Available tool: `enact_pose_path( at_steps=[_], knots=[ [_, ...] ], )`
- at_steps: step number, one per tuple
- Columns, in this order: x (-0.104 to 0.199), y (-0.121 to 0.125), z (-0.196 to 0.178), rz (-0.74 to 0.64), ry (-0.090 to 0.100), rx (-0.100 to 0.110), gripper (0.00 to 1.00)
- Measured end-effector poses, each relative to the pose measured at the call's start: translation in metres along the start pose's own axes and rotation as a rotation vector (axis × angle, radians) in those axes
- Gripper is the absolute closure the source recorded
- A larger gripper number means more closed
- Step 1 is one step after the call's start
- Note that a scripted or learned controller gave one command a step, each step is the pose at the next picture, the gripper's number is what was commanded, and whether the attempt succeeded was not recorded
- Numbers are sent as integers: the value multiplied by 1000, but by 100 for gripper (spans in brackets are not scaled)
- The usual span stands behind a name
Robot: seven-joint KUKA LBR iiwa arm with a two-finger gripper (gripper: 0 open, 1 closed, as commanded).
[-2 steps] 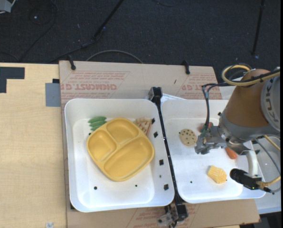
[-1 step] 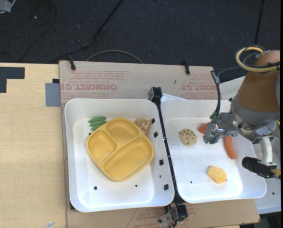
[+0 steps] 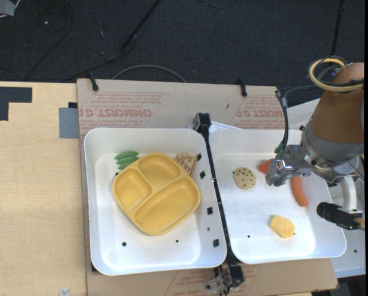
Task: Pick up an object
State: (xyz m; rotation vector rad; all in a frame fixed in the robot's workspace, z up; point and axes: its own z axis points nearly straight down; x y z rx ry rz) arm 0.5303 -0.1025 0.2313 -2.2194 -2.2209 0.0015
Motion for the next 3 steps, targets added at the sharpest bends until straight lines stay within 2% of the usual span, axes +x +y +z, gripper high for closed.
enact_pose_path(
  at_steps=[1, 3],
  knots=[
    [43, 23, 9, -3, 0, 1, 100],
    [128, 52, 20, -3, 0, 0, 100]
  ],
)
